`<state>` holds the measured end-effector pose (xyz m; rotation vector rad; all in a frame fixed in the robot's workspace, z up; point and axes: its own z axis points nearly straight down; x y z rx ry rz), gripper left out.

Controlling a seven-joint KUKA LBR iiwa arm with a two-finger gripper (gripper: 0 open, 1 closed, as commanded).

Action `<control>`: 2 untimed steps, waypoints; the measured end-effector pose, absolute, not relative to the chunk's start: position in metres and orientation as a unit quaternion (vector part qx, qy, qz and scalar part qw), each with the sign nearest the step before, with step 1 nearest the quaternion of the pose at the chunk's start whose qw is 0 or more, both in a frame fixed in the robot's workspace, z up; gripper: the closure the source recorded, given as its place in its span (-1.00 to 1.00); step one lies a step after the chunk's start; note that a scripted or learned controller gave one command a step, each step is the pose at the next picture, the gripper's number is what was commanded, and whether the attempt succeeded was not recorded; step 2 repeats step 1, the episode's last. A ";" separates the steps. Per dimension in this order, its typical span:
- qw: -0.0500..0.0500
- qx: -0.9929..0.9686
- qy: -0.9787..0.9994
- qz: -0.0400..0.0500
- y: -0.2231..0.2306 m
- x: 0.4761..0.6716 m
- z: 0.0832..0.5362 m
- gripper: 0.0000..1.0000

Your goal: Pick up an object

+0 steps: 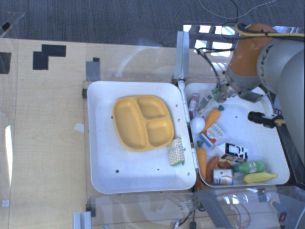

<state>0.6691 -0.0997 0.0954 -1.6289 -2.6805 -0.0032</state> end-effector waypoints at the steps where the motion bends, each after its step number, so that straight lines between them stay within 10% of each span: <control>1: -0.004 -0.555 -0.832 -0.003 -0.107 0.620 0.089 -1.00; 2: -0.004 -0.555 -0.832 -0.003 -0.107 0.620 0.089 -1.00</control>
